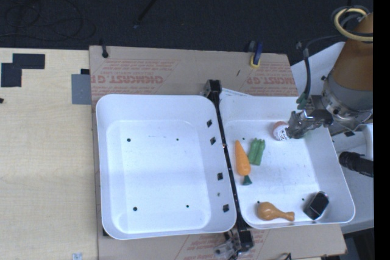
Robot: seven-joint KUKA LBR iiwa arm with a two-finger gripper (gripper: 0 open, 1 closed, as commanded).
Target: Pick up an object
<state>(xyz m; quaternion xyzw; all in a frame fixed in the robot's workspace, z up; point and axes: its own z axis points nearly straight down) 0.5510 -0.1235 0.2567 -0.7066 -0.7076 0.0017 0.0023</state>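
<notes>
Worktop [49, 149]: carrying two white bins; right bin [329, 155] holding everything
Pincer [297, 126]: hovering beside small white ball [280, 131]; grip state, cannot tell
Risk: ball rolling off if nudged sideways

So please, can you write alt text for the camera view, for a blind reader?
The gripper hangs over the right bin beside a small white ball. That bin also holds a toy carrot, a green block, an orange gourd-shaped toy and a black object.

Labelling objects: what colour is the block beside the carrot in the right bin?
Green block, clearest in the camera view.
</notes>
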